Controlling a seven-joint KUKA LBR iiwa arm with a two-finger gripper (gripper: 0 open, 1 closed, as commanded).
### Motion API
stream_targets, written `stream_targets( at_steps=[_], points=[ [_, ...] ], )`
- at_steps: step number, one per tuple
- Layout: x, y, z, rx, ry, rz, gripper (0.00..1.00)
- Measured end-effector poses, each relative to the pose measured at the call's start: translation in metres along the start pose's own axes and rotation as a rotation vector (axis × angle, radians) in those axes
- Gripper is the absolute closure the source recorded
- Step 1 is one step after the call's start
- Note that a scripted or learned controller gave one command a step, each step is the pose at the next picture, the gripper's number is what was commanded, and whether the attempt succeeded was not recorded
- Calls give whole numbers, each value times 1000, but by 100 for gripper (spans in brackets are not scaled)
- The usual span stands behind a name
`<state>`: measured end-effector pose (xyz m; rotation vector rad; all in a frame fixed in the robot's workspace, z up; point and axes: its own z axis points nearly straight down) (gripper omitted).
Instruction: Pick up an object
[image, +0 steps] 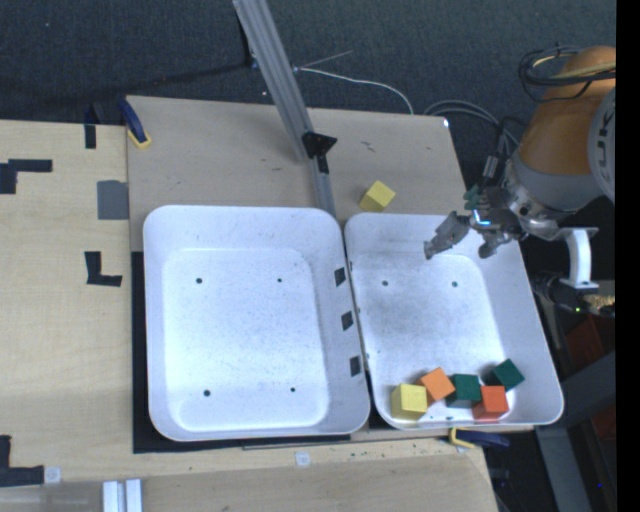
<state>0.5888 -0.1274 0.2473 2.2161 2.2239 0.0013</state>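
Note:
My gripper hangs over the far right corner of the right bin, its two fingers spread apart with nothing between them. Several small blocks lie clustered at the bin's near right corner: a yellow block, an orange block, a dark green block, a red-orange block and another green block. The gripper is well away from them, toward the far side of the bin.
The left bin sits beside the right one. A yellow cube lies on the bench beyond the bins. A grey slanted pole crosses the bench behind them. Cables trail at the back right.

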Motion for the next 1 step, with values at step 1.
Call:
stream_targets(
  at_steps=[1],
  points=[
    [36, 86, 50, 3, 1, -2, 0]
  ],
)
